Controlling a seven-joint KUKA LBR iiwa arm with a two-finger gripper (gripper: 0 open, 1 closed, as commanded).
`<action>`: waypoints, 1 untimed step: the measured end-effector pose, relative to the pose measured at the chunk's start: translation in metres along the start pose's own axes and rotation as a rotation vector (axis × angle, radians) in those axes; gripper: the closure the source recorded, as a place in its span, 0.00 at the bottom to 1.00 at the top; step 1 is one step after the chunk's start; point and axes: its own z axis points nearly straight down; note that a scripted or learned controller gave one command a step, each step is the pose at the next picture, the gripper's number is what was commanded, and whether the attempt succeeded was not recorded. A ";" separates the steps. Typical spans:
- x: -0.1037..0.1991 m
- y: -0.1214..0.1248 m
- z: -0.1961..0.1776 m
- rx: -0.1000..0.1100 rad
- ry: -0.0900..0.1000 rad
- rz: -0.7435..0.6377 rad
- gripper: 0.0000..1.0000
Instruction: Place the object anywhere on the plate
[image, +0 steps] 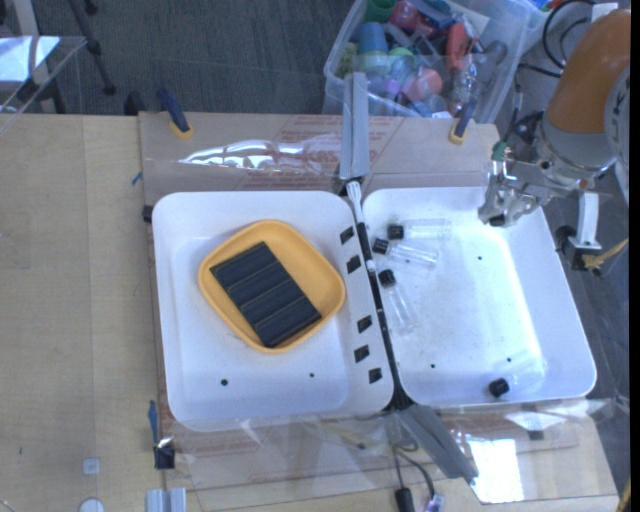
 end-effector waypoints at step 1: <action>0.000 0.000 0.000 0.000 0.000 0.000 0.00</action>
